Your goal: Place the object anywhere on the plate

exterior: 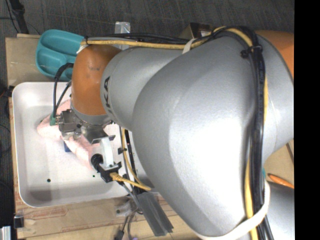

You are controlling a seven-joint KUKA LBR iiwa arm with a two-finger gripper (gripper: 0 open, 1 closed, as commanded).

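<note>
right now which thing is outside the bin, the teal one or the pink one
The teal thing. It sits on the bench past the white bin's far rim, while the pink plate lies inside the bin under the arm's wrist.

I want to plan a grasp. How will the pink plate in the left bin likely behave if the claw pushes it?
The plate looks thin and lies flat, so it would probably slide, not tip. The bin floor looks smooth, so little friction. Its low edge seems hard to grip; the arm covers much of it.
</note>
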